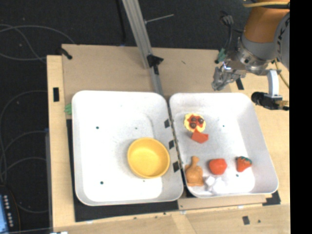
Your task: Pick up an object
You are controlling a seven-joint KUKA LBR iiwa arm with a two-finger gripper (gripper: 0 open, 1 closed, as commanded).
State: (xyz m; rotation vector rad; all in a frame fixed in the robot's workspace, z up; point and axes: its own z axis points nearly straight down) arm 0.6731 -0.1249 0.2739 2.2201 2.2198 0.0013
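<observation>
**Arm poised above the right bin's far edge**

Tan board bench on a black floor, strewn with thin cables, bears two shallow white plastic bins side by side. A slanted grey metal post rises behind them.

Whether the jaws are released or clenched cannot be told. The small dark gripper hangs just past the far edge of the right bin, touching none of the objects. Above it the grey wrist and orange band of the arm enter from the upper right corner.

Counted in the right bin: one yellow round tart with dark berries near its left side, one red wedge-shaped piece just beside it, one tan drumstick-shaped toy at the near left corner, one white crumpled lump by the near edge, one red tomato-like ball, and one red strawberry with a green top near the right edge.

The left bin holds one yellow round plastic bowl, upright, toward its near right corner.
</observation>
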